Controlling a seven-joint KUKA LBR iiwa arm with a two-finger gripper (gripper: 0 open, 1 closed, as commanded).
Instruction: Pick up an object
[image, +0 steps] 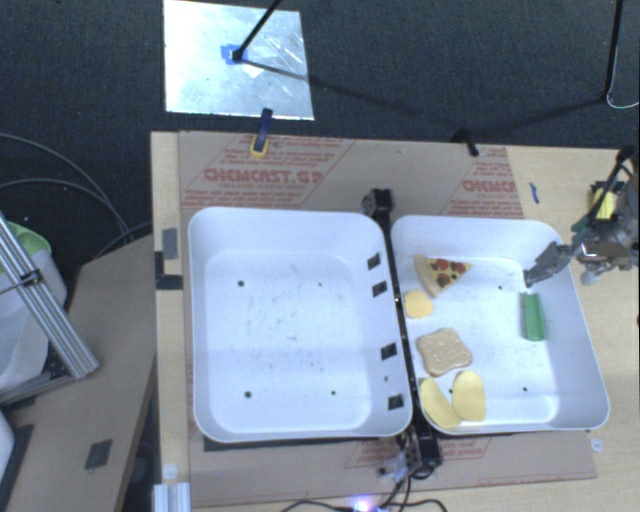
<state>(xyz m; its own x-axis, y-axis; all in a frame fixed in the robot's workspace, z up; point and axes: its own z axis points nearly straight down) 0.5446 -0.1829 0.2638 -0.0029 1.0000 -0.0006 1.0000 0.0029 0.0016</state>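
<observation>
Over the right bin's (575, 330) far right rim hangs the claw (545, 266); whether it is apart or together cannot be told. Just below it lies a green stick (533, 316), with a pizza slice (441, 271), toast (444, 350) and yellow pieces (468, 394) further left.

Bright, even light from overhead, soft picture all round.

You get both white bins (290, 225) close to blown out, so their walls and floors blend and only faint grey shading marks the corners. The foil sheet (238, 58) up top throws patchy glare. Shadows are weak and short; you'll see a thin one beside the green piece (533, 316). The dark floor (80, 80) goes grainy, fine edges look smeared, and the gripper (545, 265) at the right reads blurry.
</observation>
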